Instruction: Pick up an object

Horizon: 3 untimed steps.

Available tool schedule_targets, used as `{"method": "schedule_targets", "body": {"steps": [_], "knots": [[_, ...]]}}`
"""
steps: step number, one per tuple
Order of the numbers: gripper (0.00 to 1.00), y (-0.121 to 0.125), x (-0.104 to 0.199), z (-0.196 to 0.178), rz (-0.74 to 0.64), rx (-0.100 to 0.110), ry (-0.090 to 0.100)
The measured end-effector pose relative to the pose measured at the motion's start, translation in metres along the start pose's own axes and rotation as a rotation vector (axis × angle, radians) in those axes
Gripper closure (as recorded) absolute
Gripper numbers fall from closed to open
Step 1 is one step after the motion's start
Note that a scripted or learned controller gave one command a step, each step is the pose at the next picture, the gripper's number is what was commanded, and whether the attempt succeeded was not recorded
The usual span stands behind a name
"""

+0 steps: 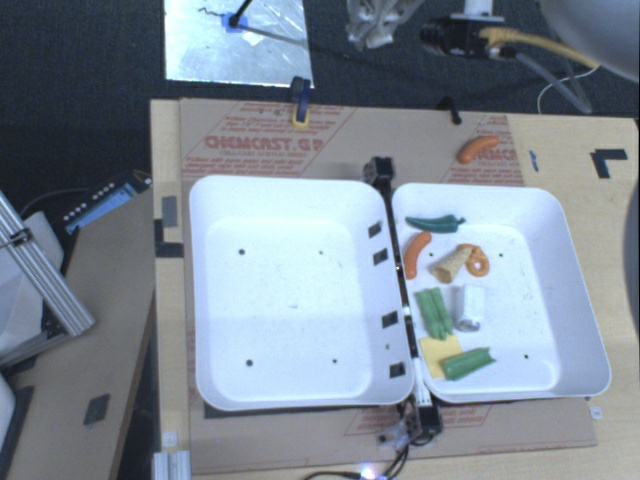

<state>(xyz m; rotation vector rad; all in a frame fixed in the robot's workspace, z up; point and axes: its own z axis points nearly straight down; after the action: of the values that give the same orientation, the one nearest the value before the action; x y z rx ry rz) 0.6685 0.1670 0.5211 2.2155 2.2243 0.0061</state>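
The right bin [570,298] holds several small toy foods. A green pepper [435,224] lies near its far edge, with an orange sausage [417,253], a tan cone [452,262] and a pretzel [478,261] just below it. Nearer the front are green stalks [433,311], a white-grey piece [470,306], a yellow slab [438,349] and a green pickle [467,363]. My gripper [375,16] hangs high beyond the bench's far edge, well away from both bins, with nothing seen in it.
The left bin [290,288] sits beside the right one, joined by black clips [380,258]. Another orange sausage [478,149] lies on the board behind the right bin. A blue-yellow clamp [300,101] grips the far edge. A shiny plate [237,26] lies on the floor.
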Motion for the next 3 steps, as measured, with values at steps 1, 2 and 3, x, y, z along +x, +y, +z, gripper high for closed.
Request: {"method": "schedule_targets", "body": {"steps": [1,2,3], "knots": [[1.0,0.0,-0.07,0.039,0.009,0.006,-0.003],[1.0,-0.001,-0.195,0.01,0.015,-0.001,-0.006],[1.0,-0.002,-0.258,0.013,0.009,0.002,-0.004]]}}
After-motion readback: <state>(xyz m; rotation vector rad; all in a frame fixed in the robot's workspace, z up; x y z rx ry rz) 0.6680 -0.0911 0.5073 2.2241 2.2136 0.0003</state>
